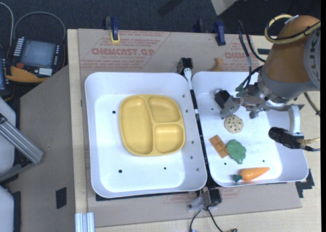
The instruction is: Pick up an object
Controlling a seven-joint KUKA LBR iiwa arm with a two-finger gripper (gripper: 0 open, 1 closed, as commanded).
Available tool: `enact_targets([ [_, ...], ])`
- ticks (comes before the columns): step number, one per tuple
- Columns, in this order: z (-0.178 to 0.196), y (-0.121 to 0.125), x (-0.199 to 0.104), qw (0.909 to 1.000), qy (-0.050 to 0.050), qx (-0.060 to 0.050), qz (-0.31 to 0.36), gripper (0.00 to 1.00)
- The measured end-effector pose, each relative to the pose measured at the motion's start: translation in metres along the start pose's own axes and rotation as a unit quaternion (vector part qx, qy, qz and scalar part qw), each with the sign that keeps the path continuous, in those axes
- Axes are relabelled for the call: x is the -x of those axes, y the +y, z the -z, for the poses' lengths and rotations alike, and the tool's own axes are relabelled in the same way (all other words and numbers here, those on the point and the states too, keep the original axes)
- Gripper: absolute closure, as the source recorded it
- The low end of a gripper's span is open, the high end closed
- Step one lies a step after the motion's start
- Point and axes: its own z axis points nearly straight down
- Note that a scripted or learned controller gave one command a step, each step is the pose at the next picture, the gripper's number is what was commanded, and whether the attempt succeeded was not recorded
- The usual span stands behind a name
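The gripper (235, 107) hangs low in the right bin (285, 167), and whether its fingers are released or clenched cannot be told. The cookie (234, 123) lies just below the fingers: a flat round disc with dark specks, probably light, stiff plastic, best taken across its edge. Further below lie a ridged cracker (219, 146), a lumpy green piece (236, 150) that looks soft or rubbery, and a smooth, tapering carrot (252, 174) that may slip. A yellow tray (152, 124) with three compartments sits well apart in the left bin (102, 124).
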Motion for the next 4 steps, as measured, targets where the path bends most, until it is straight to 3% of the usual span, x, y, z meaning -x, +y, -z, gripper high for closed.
enact_targets([
  [1, 0.005, 0.003, 0.000, 1.0000, -0.001, 0.006, 0.001, 0.00],
  [2, -0.045, 0.010, 0.005, 1.0000, -0.001, 0.003, 0.000, 0.00],
  [3, -0.095, 0.012, 0.005, 1.0000, -0.001, 0.007, 0.001, 0.00],
  [4, -0.080, 0.014, 0.007, 0.9999, -0.004, 0.012, 0.000, 1.00],
])
